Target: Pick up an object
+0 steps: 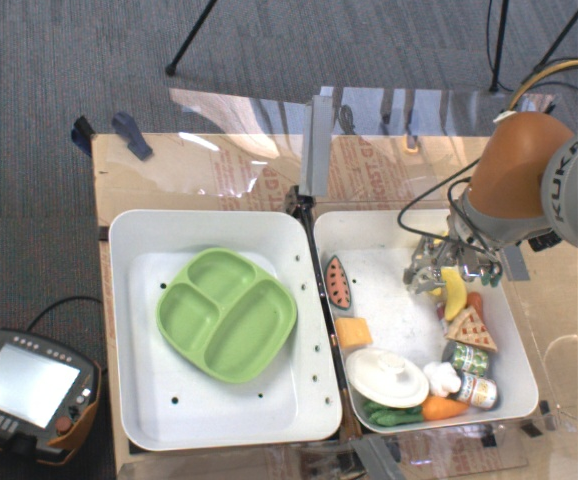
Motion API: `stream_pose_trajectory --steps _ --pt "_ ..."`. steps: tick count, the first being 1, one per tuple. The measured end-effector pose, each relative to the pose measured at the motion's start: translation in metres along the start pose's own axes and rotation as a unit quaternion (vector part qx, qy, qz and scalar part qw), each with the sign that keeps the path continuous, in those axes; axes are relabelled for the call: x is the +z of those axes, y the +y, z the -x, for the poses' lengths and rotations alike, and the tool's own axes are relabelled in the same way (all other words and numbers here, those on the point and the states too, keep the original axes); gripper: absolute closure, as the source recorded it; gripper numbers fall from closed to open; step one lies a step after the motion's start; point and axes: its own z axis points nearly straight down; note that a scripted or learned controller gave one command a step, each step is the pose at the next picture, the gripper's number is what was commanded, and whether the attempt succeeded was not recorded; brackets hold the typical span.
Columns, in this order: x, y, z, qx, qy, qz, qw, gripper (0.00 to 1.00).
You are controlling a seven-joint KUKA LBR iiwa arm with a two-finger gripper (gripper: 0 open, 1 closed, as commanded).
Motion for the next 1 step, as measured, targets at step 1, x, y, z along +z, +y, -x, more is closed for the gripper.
stream_pose_trajectory --steps 1 --pt "-0.0001 -0.0308 -0.0356 0.034 0.001 -0.001 0.9994 0.0"
